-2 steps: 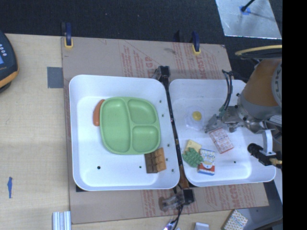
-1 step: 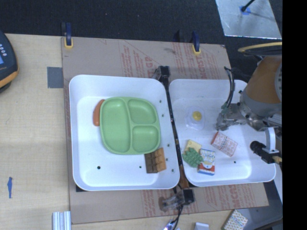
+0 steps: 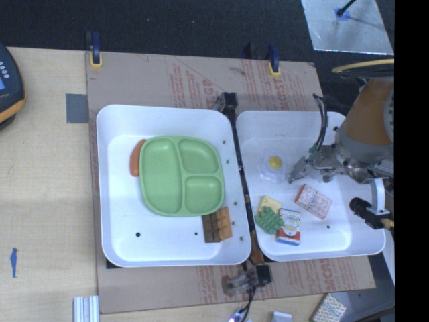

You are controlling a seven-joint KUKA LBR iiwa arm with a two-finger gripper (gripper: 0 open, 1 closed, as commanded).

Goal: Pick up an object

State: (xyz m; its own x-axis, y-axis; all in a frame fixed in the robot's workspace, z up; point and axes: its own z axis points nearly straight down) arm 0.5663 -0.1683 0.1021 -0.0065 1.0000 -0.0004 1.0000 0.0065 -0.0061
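Camera view: jaws [image 3: 299, 173] spread, holding nothing (over right bin [image 3: 258, 240]), just beside red-patterned packet [image 3: 314, 201].

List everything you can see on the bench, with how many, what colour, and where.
bins: 2, white, side by side on the cardboard
plate: 1, green, three sections, left bin
orange item: 1, partly under the plate's left edge
brown block: 1, left bin, near corner by the plate
yellow piece: 1, right bin, middle
red-white packet: 1, right bin, right of centre
green toy: 1, right bin, near left
small carton: 1, white, blue and red, beside the green toy
clamps: 2, blue-yellow, far edge of the cardboard
arm: 1, grey with orange band, over the right bin
gripper: 1, above the right bin, between the yellow piece and the packet
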